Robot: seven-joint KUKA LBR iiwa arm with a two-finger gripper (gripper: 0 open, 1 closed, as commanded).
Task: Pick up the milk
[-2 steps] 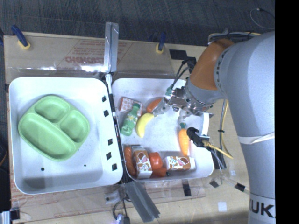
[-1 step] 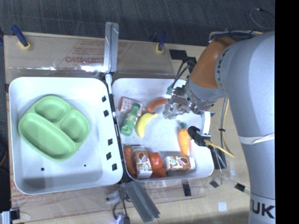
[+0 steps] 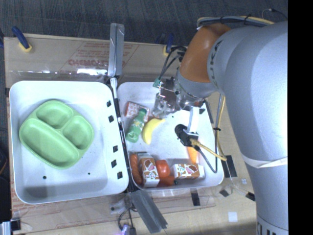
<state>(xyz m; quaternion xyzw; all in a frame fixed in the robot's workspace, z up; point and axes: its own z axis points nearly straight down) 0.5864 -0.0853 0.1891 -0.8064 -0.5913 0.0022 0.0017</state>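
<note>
Divided plate (image 3: pixel 55 132) in left bin (image 3: pixel 29 94); banana (image 3: pixel 151 129), cartons (image 3: pixel 168 172) in right bin (image 3: pixel 142 88).

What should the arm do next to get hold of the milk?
Probably swing toward the near end of the right bin and come down there. The gripper hangs by the banana at the far end, while the milk, a small carton, lies against the near wall beside a tomato.

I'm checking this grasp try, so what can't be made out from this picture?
- Gripper: open or shut is unclear; the wrist covers the fingers from above.
- Cartons in the right bin: labels too small to tell which is the milk.
- Carrot: partly behind a cable.
</note>
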